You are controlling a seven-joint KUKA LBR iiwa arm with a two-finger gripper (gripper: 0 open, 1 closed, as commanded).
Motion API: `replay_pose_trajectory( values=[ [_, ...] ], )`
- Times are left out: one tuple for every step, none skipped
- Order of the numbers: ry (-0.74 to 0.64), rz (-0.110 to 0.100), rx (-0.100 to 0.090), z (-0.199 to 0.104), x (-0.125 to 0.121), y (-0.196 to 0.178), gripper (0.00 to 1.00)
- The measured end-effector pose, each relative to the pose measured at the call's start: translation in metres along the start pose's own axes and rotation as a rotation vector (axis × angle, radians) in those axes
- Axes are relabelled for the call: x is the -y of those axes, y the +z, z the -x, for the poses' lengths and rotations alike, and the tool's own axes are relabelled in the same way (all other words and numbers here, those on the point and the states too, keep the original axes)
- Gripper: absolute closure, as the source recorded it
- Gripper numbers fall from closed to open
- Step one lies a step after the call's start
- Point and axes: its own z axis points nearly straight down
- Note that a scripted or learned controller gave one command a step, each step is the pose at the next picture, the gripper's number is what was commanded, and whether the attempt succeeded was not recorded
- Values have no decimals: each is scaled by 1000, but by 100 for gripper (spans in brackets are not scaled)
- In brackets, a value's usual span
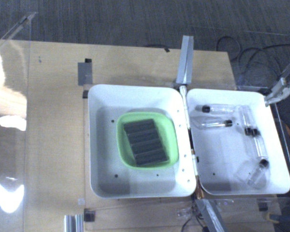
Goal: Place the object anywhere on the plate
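Two white bins (96, 144) side by side on a wooden bench (48, 144), dark carpet (111, 8) behind

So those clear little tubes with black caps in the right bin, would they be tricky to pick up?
Probably. The tubes look round and smooth, so they may roll if nudged and could slip from a pinch. They look see-through and thin, which suggests they are light, perhaps fragile. Several lie close together in the right bin, so a grab could bump a neighbour.

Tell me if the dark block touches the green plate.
Touching. The camera view shows the dark block lying flat inside the green plate, resting on its floor, green rim visible all around it.
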Motion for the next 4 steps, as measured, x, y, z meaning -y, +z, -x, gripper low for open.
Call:
replay_pose_trajectory(
  values=[
    [108, -2, 2, 62, -3, 1, 0],
    [199, -2, 2, 71, -3, 1, 0],
    [317, -2, 2, 69, -3, 1, 0],
    [389, -10, 0, 66, -1, 101, 0]
  ],
)
